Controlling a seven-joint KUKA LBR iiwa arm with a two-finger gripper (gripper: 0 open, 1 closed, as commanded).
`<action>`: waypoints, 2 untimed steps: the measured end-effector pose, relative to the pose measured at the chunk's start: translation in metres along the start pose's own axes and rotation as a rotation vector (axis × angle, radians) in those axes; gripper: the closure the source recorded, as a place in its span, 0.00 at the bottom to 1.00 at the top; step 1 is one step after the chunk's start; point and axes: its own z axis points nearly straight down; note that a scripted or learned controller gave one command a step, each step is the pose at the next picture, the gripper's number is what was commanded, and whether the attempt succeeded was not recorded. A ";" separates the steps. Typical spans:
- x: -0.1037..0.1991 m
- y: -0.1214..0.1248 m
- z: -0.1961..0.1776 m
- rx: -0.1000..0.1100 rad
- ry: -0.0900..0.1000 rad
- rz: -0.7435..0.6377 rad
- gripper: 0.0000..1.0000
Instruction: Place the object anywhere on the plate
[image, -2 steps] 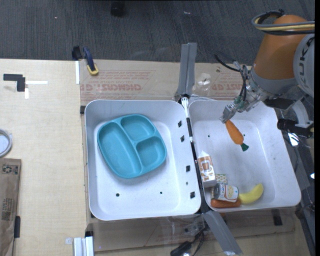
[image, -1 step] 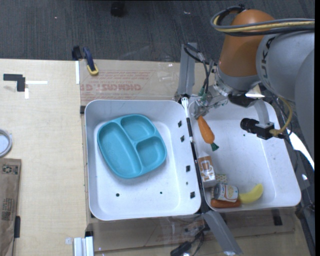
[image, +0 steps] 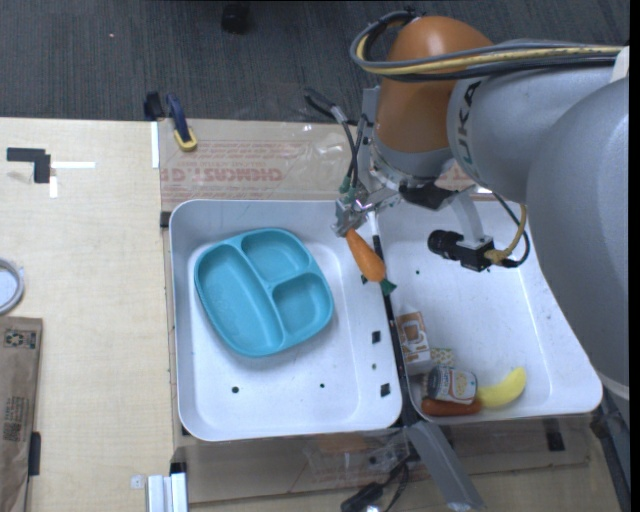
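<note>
Carrot (image: 367, 257) hangs from gripper (image: 352, 222) jaws — over bin divider, right of blue plate (image: 262, 291).

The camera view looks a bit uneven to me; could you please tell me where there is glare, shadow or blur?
In the camera view, light is even and soft; the clear tape above the bins shows glare; the arm, close to the lens, looks large and slightly soft; the carrot below the tool and the blue plate are sharp, with faint shadows.

We cannot resolve the jaws above the carrot (image: 366, 257). Arm (image: 540, 130) cut by right edge. Tape roll (image: 8, 288) and bag (image: 18, 410) cut by left edge. Label on packet (image: 413, 340) unreadable.
</note>
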 end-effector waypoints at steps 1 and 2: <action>0.053 0.018 0.012 0.003 0.001 -0.015 1.00; 0.053 0.018 0.012 0.002 0.001 -0.015 0.00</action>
